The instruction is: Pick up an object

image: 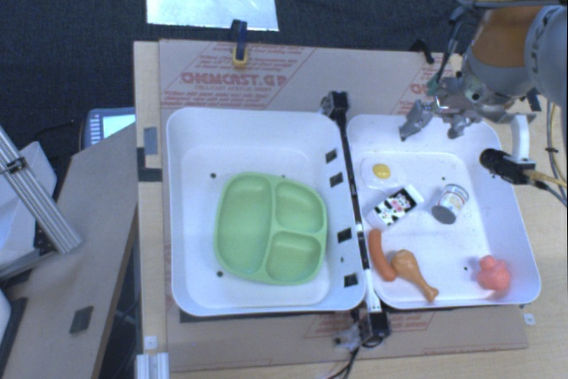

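My pincer [437, 122] hangs spread and bare over the far rim of the right bin [519, 231]; below it lie a fried egg [382, 171], a black-and-white box [396, 205], a small can [450, 202], a sausage [381, 254], a drumstick [414, 271] and a pink toy [493, 273]; the left bin [191, 191] bears a green divided plate [271, 228].

The pale wooden table [106, 191] carries a flat sheet of brown cardboard printed with red letters [266, 71], which covers most of its top. Two shallow white plastic bins lie side by side on that cardboard, touching along a black clipped seam: the left white bin [191, 146] toward the table's left edge, the right white bin [506, 217] toward its right edge. A yellow clamp [240, 53] grips the cardboard's far edge.
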Robot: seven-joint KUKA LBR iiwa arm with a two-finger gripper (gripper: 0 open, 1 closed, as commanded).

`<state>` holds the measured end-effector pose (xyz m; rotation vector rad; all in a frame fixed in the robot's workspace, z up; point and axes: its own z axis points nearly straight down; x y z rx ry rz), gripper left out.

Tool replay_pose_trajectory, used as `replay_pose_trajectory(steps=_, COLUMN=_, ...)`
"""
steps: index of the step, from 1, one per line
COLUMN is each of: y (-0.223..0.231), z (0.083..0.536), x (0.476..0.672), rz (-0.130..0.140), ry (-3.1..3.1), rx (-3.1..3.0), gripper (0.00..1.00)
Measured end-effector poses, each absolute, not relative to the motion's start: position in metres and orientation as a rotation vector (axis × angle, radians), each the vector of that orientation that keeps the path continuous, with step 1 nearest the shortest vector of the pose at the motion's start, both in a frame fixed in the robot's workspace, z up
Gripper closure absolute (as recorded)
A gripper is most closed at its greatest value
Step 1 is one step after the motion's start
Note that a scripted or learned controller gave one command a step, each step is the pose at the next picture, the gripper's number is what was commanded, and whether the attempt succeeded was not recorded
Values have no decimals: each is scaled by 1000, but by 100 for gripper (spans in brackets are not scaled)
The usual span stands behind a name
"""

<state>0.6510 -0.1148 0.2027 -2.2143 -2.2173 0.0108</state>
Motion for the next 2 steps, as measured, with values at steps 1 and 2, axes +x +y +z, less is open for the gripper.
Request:
replay_pose_trajectory(steps=1, y=-115, z=210, x=654, rz=-1, ry=-2226, rx=-2219, gripper=0)
replay_pose_trajectory(steps=2, y=-119, z=160, x=645, rz=3, ry=-2222, rx=-2219, gripper=0)
